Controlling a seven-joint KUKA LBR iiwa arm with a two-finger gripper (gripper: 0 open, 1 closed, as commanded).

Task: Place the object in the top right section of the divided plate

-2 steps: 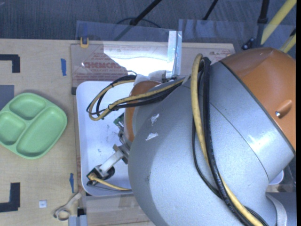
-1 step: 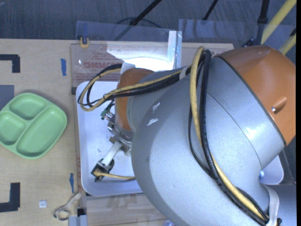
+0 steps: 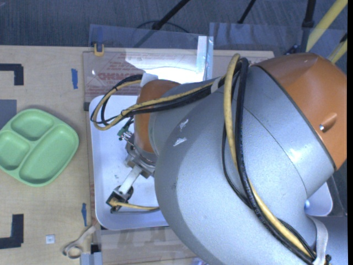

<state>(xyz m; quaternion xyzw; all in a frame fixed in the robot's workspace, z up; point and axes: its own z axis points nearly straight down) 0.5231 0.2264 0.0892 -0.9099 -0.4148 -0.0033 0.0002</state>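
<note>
A light green divided plate (image 3: pixel 75 138) with three sections lies on the wooden bench at the left, outside the bins. My gripper (image 3: pixel 127 138) is down inside the white bin (image 3: pixel 105 167), near its left half, about a hand's width to the right of the plate. The orange-banded wrist and the grey arm (image 3: pixel 237 164) cover most of the bin. A small greenish bit shows at the gripper's tip, too small to identify. No object lies in any of the plate's sections.
A clear plastic wall (image 3: pixel 154 54) stands at the bin's far side. Yellow and black cables (image 3: pixel 107 101) loop over the bin's upper left. Blue tape marks (image 3: pixel 74 77) and black corner marks (image 3: pixel 16 73) sit on the bench. A beige strap (image 3: pixel 77 247) lies at the front edge.
</note>
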